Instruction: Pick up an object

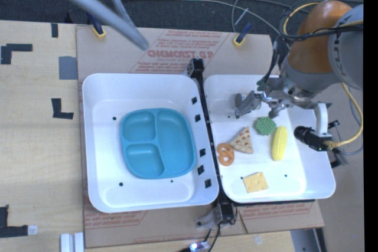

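The right bin point(313, 183) holds several toy foods: a green broccoli point(266, 126), a yellow corn cob point(279, 143), a pizza slice point(243, 141), a brown pretzel point(225, 154) and a yellow cheese square point(255, 182). My gripper point(260, 108) hangs over the back half of this bin, just behind the broccoli. It is open, with one grey finger point(244, 104) pointing left and the other near the broccoli's top. Nothing sits between the fingers.
The left bin point(100, 97) carries a blue divided plate point(157, 143). A black divider point(204, 127) runs between the two bins. A black fitting with cables point(311, 137) sticks out of the arm over the right bin's right side, close to the corn.
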You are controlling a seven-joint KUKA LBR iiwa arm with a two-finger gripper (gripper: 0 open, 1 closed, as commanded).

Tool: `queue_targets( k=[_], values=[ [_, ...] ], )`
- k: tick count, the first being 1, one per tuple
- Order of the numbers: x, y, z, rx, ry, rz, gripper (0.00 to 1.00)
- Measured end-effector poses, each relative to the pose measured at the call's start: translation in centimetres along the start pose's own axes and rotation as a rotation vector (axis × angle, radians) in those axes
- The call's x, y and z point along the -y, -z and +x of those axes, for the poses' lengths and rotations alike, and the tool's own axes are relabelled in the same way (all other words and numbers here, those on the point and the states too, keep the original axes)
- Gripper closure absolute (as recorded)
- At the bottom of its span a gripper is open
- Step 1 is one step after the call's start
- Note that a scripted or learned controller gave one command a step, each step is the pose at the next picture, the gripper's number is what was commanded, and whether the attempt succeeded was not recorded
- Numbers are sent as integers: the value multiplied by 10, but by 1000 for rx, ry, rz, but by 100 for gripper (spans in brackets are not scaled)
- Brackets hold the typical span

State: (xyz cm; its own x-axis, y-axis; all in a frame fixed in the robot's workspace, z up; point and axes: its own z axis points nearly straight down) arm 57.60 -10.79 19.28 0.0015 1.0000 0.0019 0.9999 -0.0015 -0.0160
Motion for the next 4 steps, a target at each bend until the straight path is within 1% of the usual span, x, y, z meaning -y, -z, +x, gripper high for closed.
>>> queue_targets(
  k=[1, 2, 3, 4],
  values=[
    [-3, 8, 0, 2, 3, -14, 0],
    [-3, -54, 8, 2, 3, -10, 0],
    [-3, -107, 8, 3, 3, -12, 0],
    [-3, -95, 9, 2, 4, -12, 100]
  ],
)
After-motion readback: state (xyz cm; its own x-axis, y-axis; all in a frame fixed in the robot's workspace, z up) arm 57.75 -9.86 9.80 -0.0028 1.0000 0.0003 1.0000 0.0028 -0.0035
